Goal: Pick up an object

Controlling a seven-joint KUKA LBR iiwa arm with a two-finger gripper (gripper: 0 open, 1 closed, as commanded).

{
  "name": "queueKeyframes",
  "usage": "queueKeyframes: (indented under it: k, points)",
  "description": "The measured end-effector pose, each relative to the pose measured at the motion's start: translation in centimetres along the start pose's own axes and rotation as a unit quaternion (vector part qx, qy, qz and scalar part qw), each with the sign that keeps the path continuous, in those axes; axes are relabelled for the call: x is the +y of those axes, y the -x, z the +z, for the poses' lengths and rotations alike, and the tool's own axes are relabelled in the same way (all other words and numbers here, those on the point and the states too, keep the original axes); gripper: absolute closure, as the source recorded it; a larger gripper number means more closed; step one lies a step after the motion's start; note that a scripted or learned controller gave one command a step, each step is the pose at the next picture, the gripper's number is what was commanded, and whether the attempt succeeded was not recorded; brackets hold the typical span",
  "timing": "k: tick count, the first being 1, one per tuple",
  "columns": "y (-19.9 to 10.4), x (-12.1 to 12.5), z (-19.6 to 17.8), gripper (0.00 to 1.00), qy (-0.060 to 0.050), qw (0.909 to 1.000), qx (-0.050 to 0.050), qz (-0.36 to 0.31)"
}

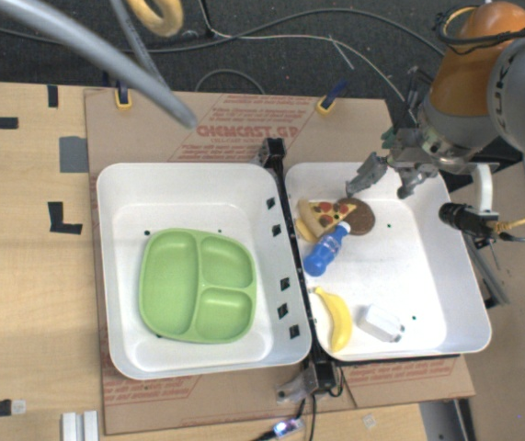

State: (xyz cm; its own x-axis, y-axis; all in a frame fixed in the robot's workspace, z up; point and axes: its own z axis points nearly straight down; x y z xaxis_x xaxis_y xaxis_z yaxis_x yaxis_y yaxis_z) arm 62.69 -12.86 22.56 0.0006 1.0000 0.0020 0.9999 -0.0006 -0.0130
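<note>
You can read faint red lettering on the brown cardboard sheet [244, 127] under both bins, though it is too blurred to spell out. In your right white bin [446, 274] a pizza-slice toy [325, 213] lies by the divider, touching a brown round disc [360, 219]; a blue plastic bottle [325, 251] sits just below, then a yellow banana [334, 316] and a small white block [380, 323]. The two-finger gripper [386, 175] hangs over that bin's upper edge with its jaws spread apart and nothing between them. The bin's right half is bare. A green divided plate [198, 285] sits in the left white bin [119, 209].
</note>
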Motion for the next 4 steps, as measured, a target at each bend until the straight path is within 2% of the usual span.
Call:
queueKeyframes:
  k: [1,2,3,4]
  points:
    - [0.0,0.2,-0.6,0.00,0.006,1.0000,-0.001,-0.001]
    - [-0.3,0.6,3.8,0.00,0.003,1.0000,-0.001,-0.001]
    - [-0.8,0.6,10.3,0.00,0.002,1.0000,-0.001,-0.001]
    - [-0.7,1.0,13.4,0.00,0.010,0.9999,-0.002,-0.001]
